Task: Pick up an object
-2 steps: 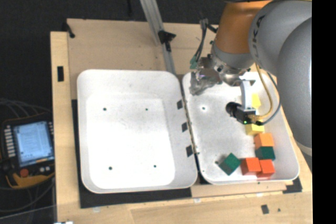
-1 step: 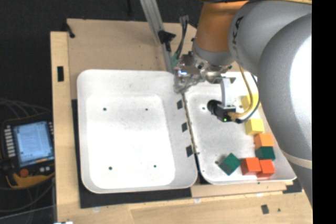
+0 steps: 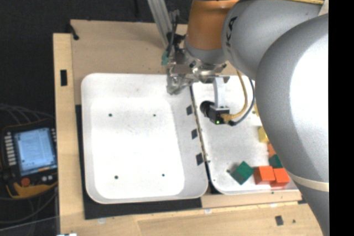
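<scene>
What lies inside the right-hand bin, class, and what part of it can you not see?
Inside the right bin, near its front edge: a green block, two orange blocks and a yellow piece. The grey arm covers the bin's far-right part, so anything beneath it is hidden.

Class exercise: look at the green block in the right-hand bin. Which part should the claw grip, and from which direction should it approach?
Probably from straight above, closing across the two free side faces of the green block. It lies flat, turned diagonally to the bin's walls, so the claw should rotate to match. An orange block sits close on its right, so avoid putting a finger on that side.
</scene>
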### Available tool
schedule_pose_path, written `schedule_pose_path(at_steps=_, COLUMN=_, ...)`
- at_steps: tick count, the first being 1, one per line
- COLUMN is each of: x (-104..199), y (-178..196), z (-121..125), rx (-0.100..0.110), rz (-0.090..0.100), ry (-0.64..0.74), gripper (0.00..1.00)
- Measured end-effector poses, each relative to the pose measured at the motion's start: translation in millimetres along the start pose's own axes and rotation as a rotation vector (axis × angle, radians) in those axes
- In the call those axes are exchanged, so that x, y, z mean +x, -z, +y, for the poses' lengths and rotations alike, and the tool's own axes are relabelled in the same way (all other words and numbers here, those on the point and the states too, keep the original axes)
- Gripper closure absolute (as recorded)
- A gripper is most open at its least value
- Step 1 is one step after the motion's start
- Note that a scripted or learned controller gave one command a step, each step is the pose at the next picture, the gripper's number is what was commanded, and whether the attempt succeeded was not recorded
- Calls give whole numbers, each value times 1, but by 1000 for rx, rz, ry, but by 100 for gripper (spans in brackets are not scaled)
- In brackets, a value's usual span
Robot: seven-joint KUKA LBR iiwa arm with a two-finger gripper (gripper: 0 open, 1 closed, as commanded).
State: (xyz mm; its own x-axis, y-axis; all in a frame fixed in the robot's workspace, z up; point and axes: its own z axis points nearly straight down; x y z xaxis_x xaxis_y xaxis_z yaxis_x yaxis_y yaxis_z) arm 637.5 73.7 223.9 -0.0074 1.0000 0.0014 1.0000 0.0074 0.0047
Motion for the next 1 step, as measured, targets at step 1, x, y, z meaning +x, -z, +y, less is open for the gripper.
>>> schedule_pose_path(at_steps=1, x=-4, y=-1, z=0, rx=2, rz=-3, ry=-4, gripper=0)
